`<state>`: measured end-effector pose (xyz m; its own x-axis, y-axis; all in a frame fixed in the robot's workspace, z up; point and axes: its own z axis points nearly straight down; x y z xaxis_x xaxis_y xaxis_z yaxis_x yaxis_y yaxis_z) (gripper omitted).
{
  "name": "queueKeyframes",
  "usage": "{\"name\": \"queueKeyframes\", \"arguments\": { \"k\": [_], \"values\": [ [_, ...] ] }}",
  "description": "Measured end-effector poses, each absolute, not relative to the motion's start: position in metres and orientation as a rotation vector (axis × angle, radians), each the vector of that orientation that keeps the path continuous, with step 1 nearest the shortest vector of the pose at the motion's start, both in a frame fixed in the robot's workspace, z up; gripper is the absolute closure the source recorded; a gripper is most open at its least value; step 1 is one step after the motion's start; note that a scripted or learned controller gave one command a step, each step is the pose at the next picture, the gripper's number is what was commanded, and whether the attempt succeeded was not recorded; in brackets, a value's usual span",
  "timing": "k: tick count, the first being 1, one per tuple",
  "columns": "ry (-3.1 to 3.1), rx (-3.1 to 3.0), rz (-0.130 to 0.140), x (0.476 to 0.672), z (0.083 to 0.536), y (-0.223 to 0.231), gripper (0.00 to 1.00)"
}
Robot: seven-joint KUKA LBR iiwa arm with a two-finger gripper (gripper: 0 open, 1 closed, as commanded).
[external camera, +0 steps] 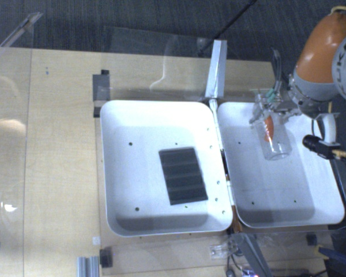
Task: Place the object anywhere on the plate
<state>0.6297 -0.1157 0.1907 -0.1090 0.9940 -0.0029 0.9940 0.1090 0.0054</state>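
Starting at the near edge, bare bench point(52, 172) is seen in front of two white bins. The left bin point(104, 154) holds the plate point(183, 176), a dark ridged rectangle lying flat near the bin's middle, slightly skewed. Nothing is resting on it, so the placing is judged not yet done.

The right bin point(334, 206) is just beside it, the two rims touching along the centre line. Toward its far half the gripper point(275, 149) is poised over the bin floor, pointing down and toward the near side. A small orange object point(268, 129) is seen between its clear fingers point(279, 143), which are drawn narrow around it; it is taken as held. Whether it is clear of the bin floor cannot be told, as the fingers are see-through and the view is soft.

The object is judged light and slim, probably stiff plastic and likely slippery against smooth pads. It is best pinched across its narrow width near the middle, so it cannot pivot or squirt out during the carry. The plate is well apart from it, to the left across the shared rims, so height will be needed over them. The ridges may let a thin piece tip or roll when released.

Farther back, the arm point(326, 51) enters with its orange band, and an upright metal post point(217, 68) stands behind the bins.
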Motion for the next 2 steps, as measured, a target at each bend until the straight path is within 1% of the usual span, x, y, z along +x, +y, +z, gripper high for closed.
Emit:
{"name": "queueKeyframes", "arguments": {
  "k": [1, 2],
  "values": [
    [2.529, 1.851, 0.008, 0.586, 0.222, -0.048, 1.0],
    [2.547, 1.823, 0.011, 0.525, 0.289, -0.005, 1.0]
  ]
}}
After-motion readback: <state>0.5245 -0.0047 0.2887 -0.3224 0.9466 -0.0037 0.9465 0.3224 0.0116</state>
